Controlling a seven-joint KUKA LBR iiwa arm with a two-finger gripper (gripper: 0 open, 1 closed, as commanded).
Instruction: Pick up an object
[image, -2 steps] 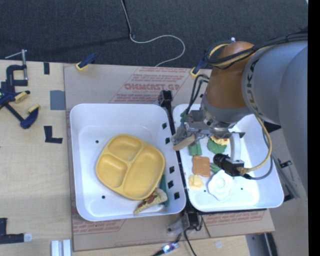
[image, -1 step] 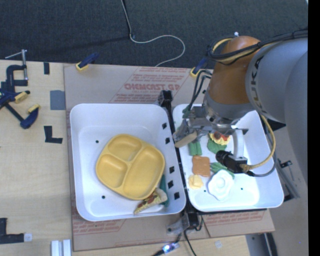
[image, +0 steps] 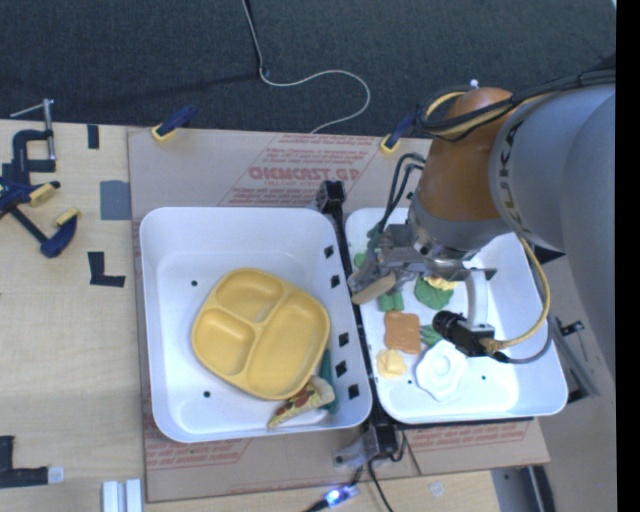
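1. In the right white bin (image: 540, 385) lie small toy foods: a fried egg (image: 441, 370), an orange-brown toast square (image: 403, 330), a yellow cheese cube (image: 391, 363) and green pieces (image: 434, 292).
2. The gripper (image: 372, 282) sits low at this bin's left edge, just above the toast; whether its fingers are spread or pinching anything cannot be told.
3. The grey arm with its orange band (image: 465, 160) reaches in from the right.
4. The left white bin (image: 165, 250) holds a yellow divided plate (image: 260, 332) and a pizza slice (image: 303, 402).
5. Both bins rest on a wooden surface (image: 60, 330).
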